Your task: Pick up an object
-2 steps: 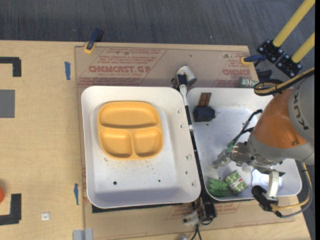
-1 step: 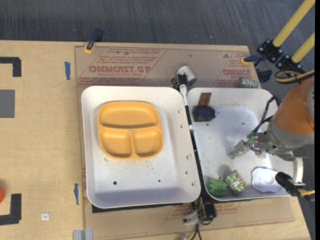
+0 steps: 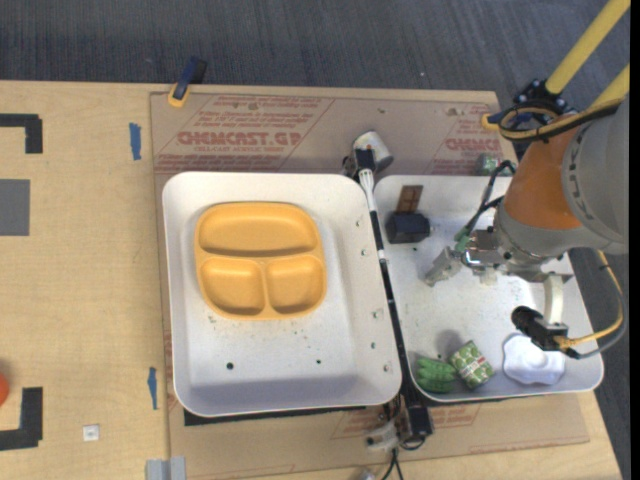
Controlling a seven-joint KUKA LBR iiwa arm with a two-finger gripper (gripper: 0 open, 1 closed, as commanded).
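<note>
in the right bin we see the things to pick. a dark blue block [image 3: 407,227] lies near the far left corner, with a small brown piece [image 3: 410,198] just beyond it, touching or nearly so. along the near edge sit three more — a green bundle [image 3: 434,372], a green-and-white patterned packet [image 3: 472,362] right beside it, and a white lump [image 3: 532,362] toward the near right corner. in the left bin we see a yellow tray [image 3: 261,259], flat, three compartments up.
</note>
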